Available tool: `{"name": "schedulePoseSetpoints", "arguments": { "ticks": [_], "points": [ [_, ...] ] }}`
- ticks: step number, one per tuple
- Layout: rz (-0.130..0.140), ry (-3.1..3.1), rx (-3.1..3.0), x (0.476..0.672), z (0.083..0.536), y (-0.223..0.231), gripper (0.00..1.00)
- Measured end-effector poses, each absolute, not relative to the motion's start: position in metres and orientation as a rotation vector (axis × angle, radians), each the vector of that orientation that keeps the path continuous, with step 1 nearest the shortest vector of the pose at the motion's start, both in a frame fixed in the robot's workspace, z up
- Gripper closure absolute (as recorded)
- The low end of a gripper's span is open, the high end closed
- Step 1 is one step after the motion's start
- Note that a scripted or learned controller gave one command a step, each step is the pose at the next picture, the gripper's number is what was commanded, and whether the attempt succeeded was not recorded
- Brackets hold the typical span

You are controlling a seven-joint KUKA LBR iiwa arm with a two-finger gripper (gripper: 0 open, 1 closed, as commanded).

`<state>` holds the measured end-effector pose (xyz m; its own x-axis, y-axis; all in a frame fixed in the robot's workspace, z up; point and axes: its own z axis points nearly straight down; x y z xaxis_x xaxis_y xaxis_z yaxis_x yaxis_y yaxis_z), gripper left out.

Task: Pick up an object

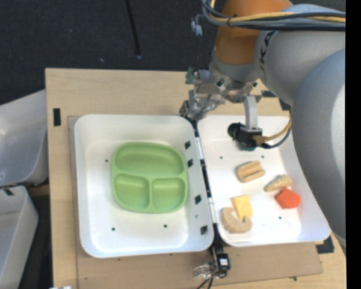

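gripper (192,108): at twelve o'clock over the bins' divider; finger state i cannot tell
objects: bread roll (250,171), orange block (288,198), in right bin (271,230) at four o'clock
progress: nothing lifted yet; whole pick remains

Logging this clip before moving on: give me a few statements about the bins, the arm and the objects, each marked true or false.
1. A green divided plate lies in the left bin. True.
2. The right bin holds five red blocks. False: it holds one red-orange block, a yellow wedge and three tan food-like pieces.
3. The gripper is near the far end of the divider between the bins. True.
4. The red-orange block sits on the green plate. False: it lies in the right bin, beside a tan piece.
5. The arm's orange band is above the wrist. True.
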<state>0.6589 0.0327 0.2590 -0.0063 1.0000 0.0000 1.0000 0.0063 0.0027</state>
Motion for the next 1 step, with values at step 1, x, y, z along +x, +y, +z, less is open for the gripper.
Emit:
{"name": "schedulePoseSetpoints", "arguments": {
  "ticks": [1],
  "points": [
    [-0.001, 2.228, 2.215, 0.6619, 0.2448, 0.0799, 1.0]
  ]
}}
